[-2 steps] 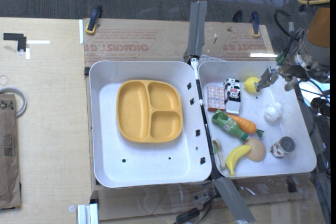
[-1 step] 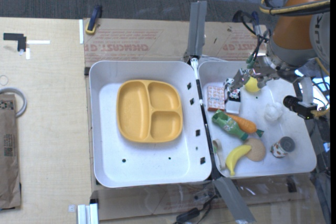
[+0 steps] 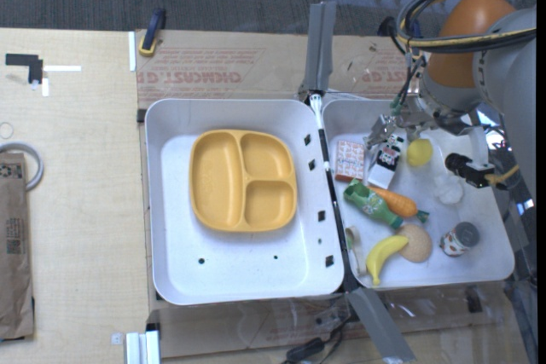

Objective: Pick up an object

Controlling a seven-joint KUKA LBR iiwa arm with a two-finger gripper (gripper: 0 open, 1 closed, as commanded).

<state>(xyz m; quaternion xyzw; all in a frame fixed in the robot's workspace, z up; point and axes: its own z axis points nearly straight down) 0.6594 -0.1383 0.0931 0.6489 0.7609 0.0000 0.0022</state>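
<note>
Round yellow lemon-like fruit [image 3: 419, 153] sits just right of our silver two-finger gripper [image 3: 386, 139] in the right white bin [image 3: 503, 256]; can't tell the finger state.

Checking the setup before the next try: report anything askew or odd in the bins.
Nothing looks spilled or damaged. The yellow three-compartment plate lies flat in the left white bin; toy foods lie jumbled in the right white bin.

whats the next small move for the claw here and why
Probably a short descent. The claw hangs at the back of the right bin, above a small black-and-white item with a yellow ball beside it, and nothing shows between its fingers. Lowering straight onto that item looks simpler than crossing to the carrot or banana.
</note>
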